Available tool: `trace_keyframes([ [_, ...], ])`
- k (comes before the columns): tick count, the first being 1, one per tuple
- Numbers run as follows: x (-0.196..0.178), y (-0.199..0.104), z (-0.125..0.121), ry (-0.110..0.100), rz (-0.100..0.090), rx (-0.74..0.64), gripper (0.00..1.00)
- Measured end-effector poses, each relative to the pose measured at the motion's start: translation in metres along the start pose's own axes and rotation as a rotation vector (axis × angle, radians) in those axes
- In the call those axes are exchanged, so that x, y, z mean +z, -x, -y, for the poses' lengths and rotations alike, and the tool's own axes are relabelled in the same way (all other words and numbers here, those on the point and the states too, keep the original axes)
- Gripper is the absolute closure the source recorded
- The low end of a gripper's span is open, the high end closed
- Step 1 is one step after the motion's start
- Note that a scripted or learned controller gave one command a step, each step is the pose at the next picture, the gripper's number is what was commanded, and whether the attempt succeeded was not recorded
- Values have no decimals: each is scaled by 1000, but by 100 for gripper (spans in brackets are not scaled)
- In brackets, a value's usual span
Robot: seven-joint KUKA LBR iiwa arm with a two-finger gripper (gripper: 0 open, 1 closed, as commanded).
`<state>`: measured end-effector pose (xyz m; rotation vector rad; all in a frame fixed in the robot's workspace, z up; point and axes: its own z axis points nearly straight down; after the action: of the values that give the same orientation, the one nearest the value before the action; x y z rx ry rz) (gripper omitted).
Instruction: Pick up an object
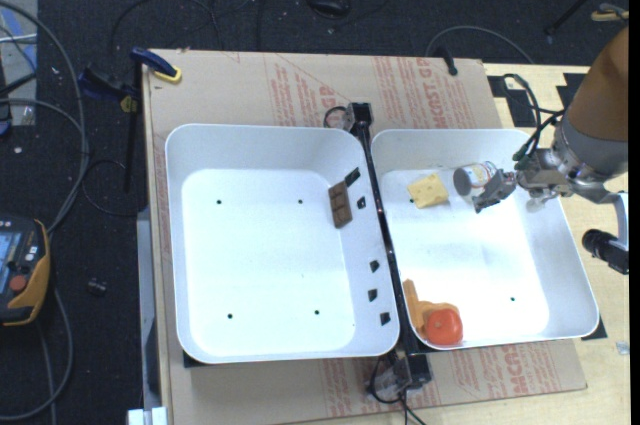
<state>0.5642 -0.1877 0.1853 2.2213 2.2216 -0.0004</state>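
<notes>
A: While the arm reaches into the right bin (pixel 560 243), how far is the pick?

B: Unfinished, seemingly. The hand (pixel 492 193) is low beside a small grey can (pixel 473 178); whether it is open or gripping, I cannot tell.

A: What surrounds it?

B: A yellow wedge (pixel 429 190) just left of the can; an orange toy (pixel 440 321) well apart; a brown block (pixel 342 204) in the left bin (pixel 260 253). Nothing blocks the lift.
</notes>
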Motion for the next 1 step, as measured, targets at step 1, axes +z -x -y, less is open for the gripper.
trace_keyframes([
  [1, -22, 34, -91, 4, 2, -1, 0],
])
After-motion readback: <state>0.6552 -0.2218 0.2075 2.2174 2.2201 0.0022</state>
